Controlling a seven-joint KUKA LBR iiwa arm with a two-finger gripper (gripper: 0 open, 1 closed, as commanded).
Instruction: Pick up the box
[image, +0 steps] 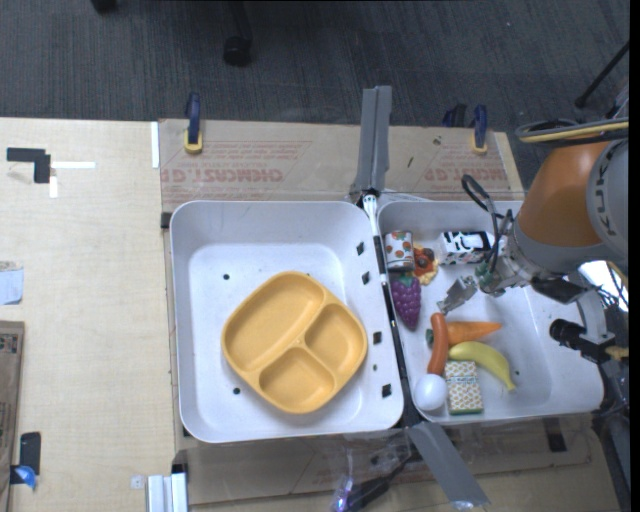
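The gripper (462, 293), its opening impossible to judge, hangs over the right bin (570, 392), the box (463, 387) lying directly below-frame of it, long axis running away.

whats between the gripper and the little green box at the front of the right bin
In the camera view, the orange carrot and then the yellow banana lie between the gripper and the green box.
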